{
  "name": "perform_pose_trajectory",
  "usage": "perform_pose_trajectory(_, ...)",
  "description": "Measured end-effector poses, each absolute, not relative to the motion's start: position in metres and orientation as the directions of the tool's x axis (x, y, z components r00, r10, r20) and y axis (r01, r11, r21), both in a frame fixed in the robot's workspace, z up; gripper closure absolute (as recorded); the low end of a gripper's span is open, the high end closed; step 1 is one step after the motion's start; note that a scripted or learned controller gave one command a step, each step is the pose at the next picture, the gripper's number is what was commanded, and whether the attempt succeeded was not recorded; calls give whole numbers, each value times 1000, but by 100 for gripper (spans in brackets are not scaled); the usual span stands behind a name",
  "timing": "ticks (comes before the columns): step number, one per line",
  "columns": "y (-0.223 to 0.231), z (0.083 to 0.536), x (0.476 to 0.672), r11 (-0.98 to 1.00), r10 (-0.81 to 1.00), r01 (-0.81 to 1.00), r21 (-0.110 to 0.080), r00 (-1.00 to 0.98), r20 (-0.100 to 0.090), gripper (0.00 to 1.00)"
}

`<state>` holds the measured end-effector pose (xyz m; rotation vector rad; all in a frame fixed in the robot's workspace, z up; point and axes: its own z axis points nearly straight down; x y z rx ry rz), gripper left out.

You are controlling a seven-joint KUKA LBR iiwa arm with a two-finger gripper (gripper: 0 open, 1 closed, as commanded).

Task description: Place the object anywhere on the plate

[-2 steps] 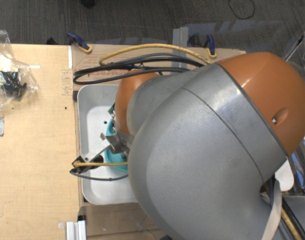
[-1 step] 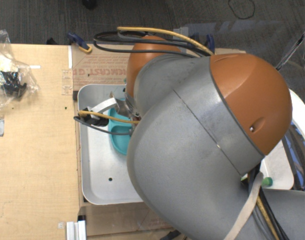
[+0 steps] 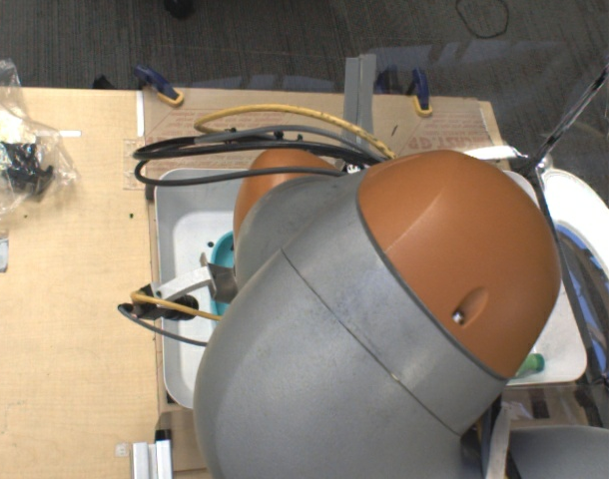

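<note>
My arm's grey and orange body (image 3: 384,307) covers most of both bins. At its left edge, over the left bin (image 3: 177,218), a small grey part of the gripper (image 3: 217,285) pokes out. Right beside it is a sliver of a teal, curved thing (image 3: 223,255) that may be the plate; most of it is hidden under the arm. A bit of a green object (image 3: 529,365) peeks out below the arm in the right bin (image 3: 574,347). What lies between the gripper and the bin floor is hidden.
Black and yellow cables (image 3: 235,148) loop over the back rim of the left bin, and another cable loop (image 3: 155,309) hangs over its left rim. A clear bag of small parts (image 3: 20,158) lies on the wooden bench at the far left.
</note>
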<state>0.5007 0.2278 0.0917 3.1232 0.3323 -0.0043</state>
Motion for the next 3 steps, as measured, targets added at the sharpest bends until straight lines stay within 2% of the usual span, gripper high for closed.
perform_pose_trajectory(1, 178, 155, 480, -933, 359, 359, 0, 933, -6, 100)
perform_pose_trajectory(2, 147, 91, 518, -915, 403, 403, 0, 915, -5, 100)
perform_pose_trajectory(3, 216, 118, 515, -845, 535, 535, 0, 845, -5, 100)
